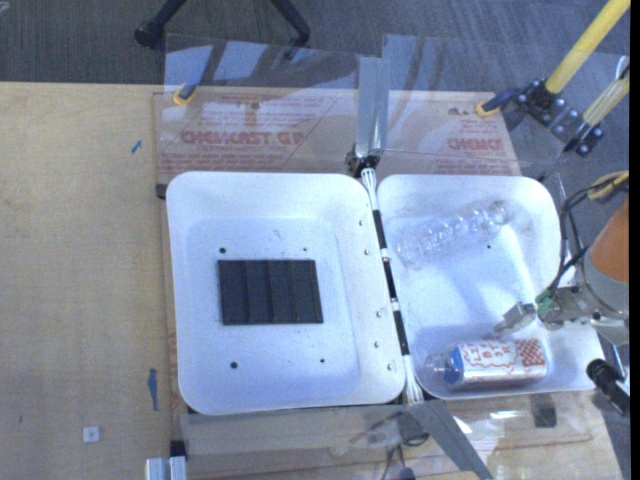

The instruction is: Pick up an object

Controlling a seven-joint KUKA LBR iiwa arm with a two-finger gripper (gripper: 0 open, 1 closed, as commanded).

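A black ribbed rectangular pad lies flat in the middle of the left bin. In the right bin, a clear plastic bottle lies on its side near the back. A bottle with a red-and-white patterned label and a blue cap lies on its side along the front wall. My gripper reaches in from the right, low over the right bin, just above and to the right of the patterned bottle. It holds nothing that I can see.
The grey arm with its orange band hangs over the right bin's right rim. A metal divider runs between the bins. Clear panels stand behind them. Yellow-handled clamps sit at the back right.
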